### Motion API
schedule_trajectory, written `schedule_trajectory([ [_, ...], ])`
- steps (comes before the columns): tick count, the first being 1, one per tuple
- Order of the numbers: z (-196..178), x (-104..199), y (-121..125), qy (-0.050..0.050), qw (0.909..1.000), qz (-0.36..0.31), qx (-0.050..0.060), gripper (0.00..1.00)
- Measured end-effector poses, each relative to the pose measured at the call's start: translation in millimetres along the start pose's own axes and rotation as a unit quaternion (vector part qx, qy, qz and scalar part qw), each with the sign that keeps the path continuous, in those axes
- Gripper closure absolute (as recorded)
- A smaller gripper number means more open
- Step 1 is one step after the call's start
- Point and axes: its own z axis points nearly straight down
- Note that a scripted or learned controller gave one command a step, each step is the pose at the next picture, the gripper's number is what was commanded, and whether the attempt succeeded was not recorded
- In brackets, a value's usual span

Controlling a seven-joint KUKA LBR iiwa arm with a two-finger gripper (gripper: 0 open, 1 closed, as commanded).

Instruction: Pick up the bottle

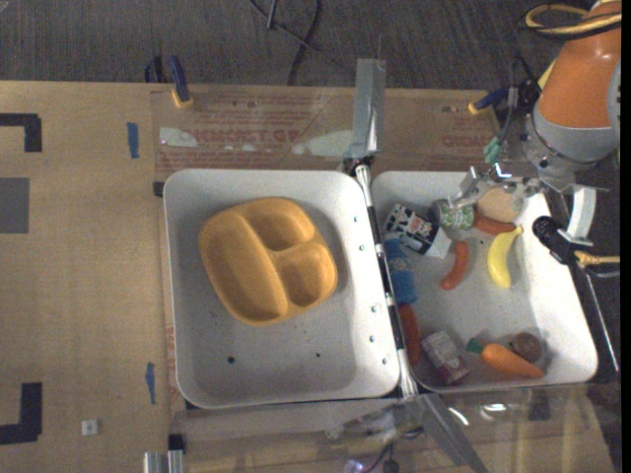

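A small greenish-white bottle (pixel 455 214) lies in the right bin (pixel 562 308), near its back wall. It rests between a black-and-white carton (pixel 410 228) and a bun with a sausage (pixel 497 209). My gripper (pixel 480 179) hangs just behind and to the right of the bottle, low over the bin's back edge. The grey and orange arm comes in from the upper right. The gripper's metal parts overlap the bottle's top, and I cannot tell whether they touch it.
The right bin also holds a red sausage (pixel 455 265), a banana (pixel 501 257), a carrot (pixel 509 361), a blue item (pixel 399 262) and a small box (pixel 445 354). A yellow divided plate (pixel 266 259) sits in the left bin (pixel 197 363).
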Motion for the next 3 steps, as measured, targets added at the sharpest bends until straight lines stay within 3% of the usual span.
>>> schedule_trajectory([
  [1,0.0,0.0,0.0,0.0,1.0,0.0,0.0,0.0],
  [2,98.3,-76.1,-51.3,0.0,0.9996,0.027,-0.002,0.0],
  [3,82.9,-82.8,-49.6,-0.008,0.9995,0.029,-0.008,1.0],
])
